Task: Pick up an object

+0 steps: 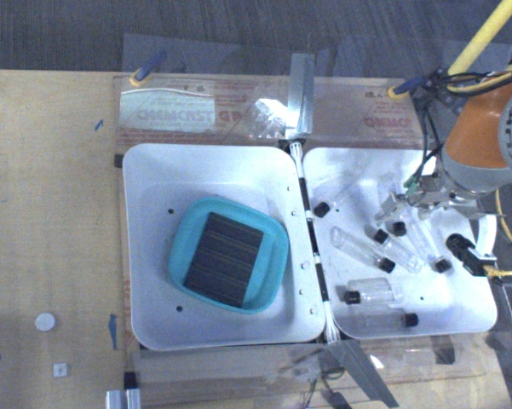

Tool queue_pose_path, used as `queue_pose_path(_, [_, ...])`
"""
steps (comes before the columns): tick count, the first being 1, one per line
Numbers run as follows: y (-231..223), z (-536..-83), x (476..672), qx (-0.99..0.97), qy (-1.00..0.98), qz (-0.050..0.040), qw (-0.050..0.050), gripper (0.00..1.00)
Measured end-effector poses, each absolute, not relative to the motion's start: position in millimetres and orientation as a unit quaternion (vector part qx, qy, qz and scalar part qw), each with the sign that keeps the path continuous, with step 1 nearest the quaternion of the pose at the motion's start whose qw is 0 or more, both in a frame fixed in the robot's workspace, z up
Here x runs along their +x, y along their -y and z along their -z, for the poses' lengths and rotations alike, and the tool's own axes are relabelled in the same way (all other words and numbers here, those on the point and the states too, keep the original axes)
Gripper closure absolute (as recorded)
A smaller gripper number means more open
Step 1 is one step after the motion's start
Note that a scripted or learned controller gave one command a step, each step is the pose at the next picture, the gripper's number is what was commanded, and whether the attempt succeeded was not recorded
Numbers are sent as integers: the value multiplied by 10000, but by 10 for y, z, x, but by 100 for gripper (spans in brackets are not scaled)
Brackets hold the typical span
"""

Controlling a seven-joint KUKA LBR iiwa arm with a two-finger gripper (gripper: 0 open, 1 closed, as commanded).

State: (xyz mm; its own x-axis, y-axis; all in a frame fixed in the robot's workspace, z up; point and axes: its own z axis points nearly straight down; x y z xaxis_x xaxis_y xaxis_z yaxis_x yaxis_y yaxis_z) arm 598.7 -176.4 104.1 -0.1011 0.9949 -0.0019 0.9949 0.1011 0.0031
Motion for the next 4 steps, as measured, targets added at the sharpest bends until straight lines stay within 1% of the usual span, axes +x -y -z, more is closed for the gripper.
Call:
queue_pose_path(1, [1740,-883,5733,6522,-7580,-22,28,0])
queue_pose_path(2, [1742,-993,5745,6526,-7577,-33,41,100])
queue_pose_path(3, [1744,-993,5744,6526,-7577,-32,41,0])
queue_pose_path(4, [1871,-882,5247,6545,-7561,-15,26,0])
